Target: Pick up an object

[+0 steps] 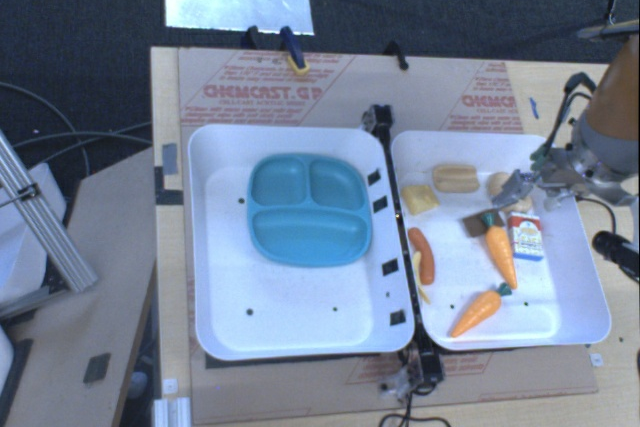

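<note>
Now my gripper (513,187) hangs low over the right bin (575,315), above an upright carrot (501,255) beside a small carton (526,237); finger spread: cannot tell.

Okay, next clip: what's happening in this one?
A robot arm reaches in from the right, its hand low over the right bin, near a carton and the upper carrot. Nothing is visibly gripped. A second carrot, a sausage, a bun and a yellow wedge also lie there. The left bin holds a blue divided plate.
</note>
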Robot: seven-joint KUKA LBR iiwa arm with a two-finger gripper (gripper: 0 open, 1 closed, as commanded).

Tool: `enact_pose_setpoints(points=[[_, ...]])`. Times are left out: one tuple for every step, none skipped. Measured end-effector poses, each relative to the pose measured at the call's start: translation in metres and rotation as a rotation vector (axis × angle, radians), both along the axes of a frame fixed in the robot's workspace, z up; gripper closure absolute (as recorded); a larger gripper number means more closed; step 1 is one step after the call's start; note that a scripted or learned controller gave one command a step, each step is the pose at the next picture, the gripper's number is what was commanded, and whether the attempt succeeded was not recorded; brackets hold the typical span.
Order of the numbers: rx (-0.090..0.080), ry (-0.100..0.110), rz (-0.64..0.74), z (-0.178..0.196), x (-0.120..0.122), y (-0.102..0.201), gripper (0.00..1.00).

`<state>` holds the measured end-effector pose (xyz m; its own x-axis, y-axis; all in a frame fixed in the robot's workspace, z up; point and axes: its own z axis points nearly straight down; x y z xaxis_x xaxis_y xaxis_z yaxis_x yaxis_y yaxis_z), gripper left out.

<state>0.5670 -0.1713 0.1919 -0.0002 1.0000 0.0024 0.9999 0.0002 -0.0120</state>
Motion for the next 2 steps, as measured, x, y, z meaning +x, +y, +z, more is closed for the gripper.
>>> enact_pose_setpoints(points=[[-0.003, -0.013, 0.003, 0.008, 0.003, 0.000, 0.00], [-0.002, -0.009, 0.002, -0.055, 0.003, 0.004, 0.00]])
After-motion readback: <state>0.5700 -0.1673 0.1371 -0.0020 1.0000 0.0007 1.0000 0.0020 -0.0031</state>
